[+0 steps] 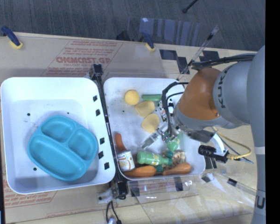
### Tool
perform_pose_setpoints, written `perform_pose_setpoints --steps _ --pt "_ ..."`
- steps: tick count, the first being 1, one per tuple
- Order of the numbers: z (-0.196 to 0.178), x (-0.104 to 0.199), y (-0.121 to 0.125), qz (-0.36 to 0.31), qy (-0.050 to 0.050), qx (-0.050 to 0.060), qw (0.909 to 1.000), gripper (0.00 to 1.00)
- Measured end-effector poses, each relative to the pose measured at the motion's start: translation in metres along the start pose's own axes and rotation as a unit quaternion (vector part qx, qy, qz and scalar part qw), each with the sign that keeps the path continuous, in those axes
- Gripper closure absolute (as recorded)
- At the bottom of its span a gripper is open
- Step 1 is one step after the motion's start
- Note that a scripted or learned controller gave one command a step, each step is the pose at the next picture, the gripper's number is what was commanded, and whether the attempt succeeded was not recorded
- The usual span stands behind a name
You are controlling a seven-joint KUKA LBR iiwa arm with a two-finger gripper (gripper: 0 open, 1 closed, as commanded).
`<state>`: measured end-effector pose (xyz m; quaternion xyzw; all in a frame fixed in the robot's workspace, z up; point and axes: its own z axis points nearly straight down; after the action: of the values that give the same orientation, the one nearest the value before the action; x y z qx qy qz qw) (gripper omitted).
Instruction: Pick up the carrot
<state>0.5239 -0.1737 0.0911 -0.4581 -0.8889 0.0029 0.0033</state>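
Observation:
An orange carrot (141,171) lies along the front wall of the right bin (113,90), and a second orange carrot-like piece (178,169) lies just to its right. My gripper (162,135) hangs low over the middle of that bin, above and behind both pieces, a short way from them. The grey arm and its orange band (198,99) reach in from the right and hide the bin's right side. Nothing orange shows at the gripper.
The right bin also holds a green bottle (154,158), a small can (125,161), a reddish-brown piece (119,141), a yellow lemon (131,97), two pale yellow pieces (150,122) and a green item (151,97). A blue divided tray (60,146) lies in the left bin (18,92).

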Motion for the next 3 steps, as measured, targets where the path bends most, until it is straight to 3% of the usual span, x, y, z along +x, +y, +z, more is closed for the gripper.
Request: perform_pose_setpoints --steps 1,2,3 --pt "-0.002 -0.023 0.045 0.111 -0.001 -0.003 0.9938 0.0" --pt "-0.005 -0.078 0.105 0.145 -0.001 -0.001 0.9894 0.0" --pt "-0.002 -0.019 0.15 0.166 0.002 -0.001 0.9861 0.0"
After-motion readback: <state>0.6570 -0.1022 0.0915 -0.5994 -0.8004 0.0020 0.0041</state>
